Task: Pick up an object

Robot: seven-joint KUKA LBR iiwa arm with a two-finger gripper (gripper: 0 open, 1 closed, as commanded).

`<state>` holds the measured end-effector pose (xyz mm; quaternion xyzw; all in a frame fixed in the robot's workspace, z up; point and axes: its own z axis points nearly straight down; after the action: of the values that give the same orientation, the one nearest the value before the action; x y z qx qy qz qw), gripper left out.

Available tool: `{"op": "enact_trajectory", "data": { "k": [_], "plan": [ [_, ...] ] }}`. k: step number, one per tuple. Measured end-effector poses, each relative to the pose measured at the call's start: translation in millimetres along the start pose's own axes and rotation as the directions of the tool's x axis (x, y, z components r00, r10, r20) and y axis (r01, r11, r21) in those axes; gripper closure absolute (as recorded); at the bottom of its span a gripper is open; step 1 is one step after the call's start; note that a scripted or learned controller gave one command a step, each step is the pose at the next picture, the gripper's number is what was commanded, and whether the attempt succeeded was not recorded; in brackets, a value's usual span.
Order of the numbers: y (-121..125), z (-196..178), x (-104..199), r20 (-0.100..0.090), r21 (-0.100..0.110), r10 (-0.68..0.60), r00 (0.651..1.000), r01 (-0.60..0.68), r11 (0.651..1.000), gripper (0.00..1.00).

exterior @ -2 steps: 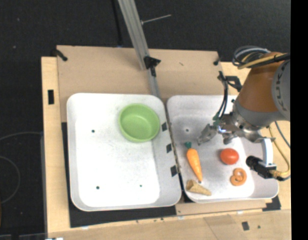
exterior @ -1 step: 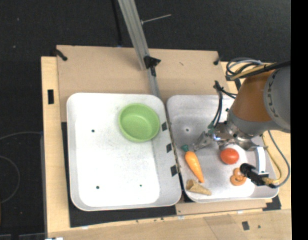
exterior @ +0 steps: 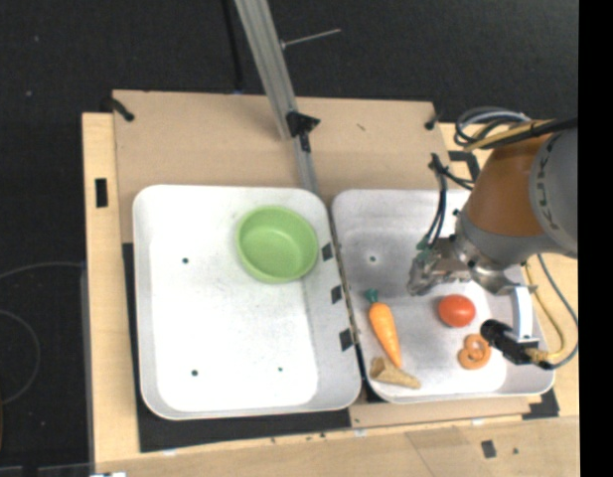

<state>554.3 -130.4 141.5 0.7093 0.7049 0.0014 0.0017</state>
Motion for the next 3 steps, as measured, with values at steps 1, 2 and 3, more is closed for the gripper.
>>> {"op": "enact_trajectory", "data": {
  "k": [1,2,3],
  "plan": [
    [0,-61,7,0.001,-0.004,-0.010,1.000,0.010,1.000,1.00],
    [-4,-115,14,0.001,-0.004,-0.011,1.000,0.011,1.000,1.00],
    [-2,-150,13,0.001,-0.002,-0.011,1.000,0.011,1.000,1.00]
  ]
}}
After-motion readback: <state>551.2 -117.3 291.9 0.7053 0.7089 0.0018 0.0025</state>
